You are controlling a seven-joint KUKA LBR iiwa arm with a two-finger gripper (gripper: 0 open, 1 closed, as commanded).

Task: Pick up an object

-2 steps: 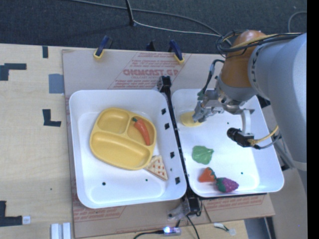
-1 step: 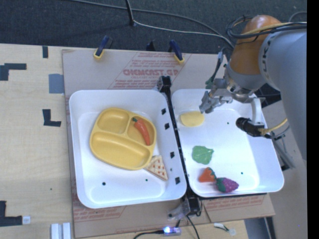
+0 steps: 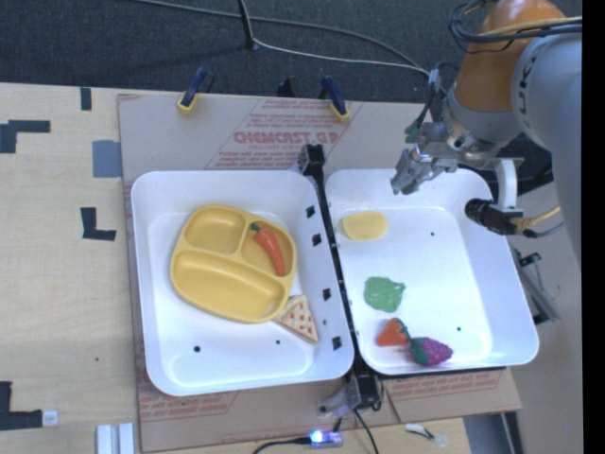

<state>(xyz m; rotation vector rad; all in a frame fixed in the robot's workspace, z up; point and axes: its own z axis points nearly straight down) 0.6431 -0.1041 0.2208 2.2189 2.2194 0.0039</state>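
Had the pincer point(image 3: 408, 180) above the yellow chip point(image 3: 364, 225), couldn't tell its state; figured dropping straight down was best.

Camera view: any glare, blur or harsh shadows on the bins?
Camera view: lighting is even and soft; the right bin floor looks bright, slightly washed near the pale yellow piece. Shadows are faint, hugging the yellow tray. The end effector and the arm's orange band look a little soft; toys stay sharp.
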